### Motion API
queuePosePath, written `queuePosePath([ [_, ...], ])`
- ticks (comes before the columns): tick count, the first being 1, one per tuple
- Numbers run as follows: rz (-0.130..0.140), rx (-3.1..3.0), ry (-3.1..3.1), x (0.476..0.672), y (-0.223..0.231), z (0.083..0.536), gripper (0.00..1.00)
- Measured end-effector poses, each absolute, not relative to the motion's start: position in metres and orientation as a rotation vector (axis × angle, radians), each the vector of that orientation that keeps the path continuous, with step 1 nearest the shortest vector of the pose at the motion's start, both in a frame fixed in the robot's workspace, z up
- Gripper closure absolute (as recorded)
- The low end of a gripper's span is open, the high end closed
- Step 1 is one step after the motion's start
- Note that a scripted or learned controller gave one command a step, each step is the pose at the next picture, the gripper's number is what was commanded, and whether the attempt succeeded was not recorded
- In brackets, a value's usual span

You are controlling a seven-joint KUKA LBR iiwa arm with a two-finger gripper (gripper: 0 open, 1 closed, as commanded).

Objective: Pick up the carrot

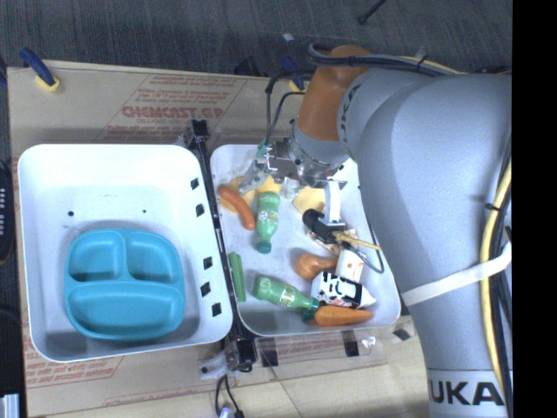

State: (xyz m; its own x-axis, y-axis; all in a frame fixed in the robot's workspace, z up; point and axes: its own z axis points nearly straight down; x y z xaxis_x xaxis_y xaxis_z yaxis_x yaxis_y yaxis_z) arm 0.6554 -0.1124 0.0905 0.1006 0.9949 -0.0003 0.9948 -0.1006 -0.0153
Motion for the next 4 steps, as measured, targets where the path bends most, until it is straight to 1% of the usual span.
queuePosePath([
  [1, 0.022, -2.312, -2.105, 0.655, -0.112, 0.101, 1.00],
  [2, 0.001, -2.399, -2.032, 0.659, -0.027, 0.197, 1.00],
  [3, 0.013, -2.554, -1.821, 0.654, 0.072, 0.210, 1.00],
  [4, 0.028, -2.680, -1.623, 0.629, 0.128, 0.112, 1.00],
])
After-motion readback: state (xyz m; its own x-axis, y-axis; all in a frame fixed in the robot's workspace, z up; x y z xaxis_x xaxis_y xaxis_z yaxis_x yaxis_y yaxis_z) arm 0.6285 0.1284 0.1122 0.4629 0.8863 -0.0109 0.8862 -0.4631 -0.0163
